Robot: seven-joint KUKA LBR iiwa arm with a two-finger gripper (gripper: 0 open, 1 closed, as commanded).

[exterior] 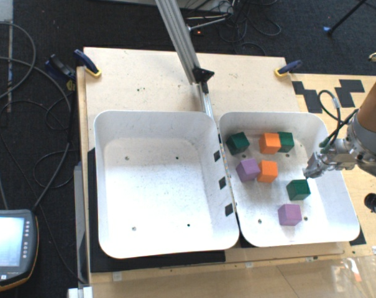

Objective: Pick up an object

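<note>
— Nearest the camera, what do you see?

— Lowest in view on my side is a purple cube (289, 214), just below and left of my gripper (313, 169), in the right bin (337, 225).

— And what sits closest to your gripper?

— One green cube (298, 189), just beneath it, near but apart as far as I can see. Farther left are an orange cube (268, 171) touching a second purple cube (248, 169). Up and left sit another orange cube (270, 143) against a green one (286, 141), with a third green cube (238, 143) beyond them.

— Are you holding anything?

— Nothing shows between my fingers; whether they are spread or pressed together I cannot tell.

— And the left bin (113, 166)?

— Well away to my left on the tabletop (144, 79).
</note>
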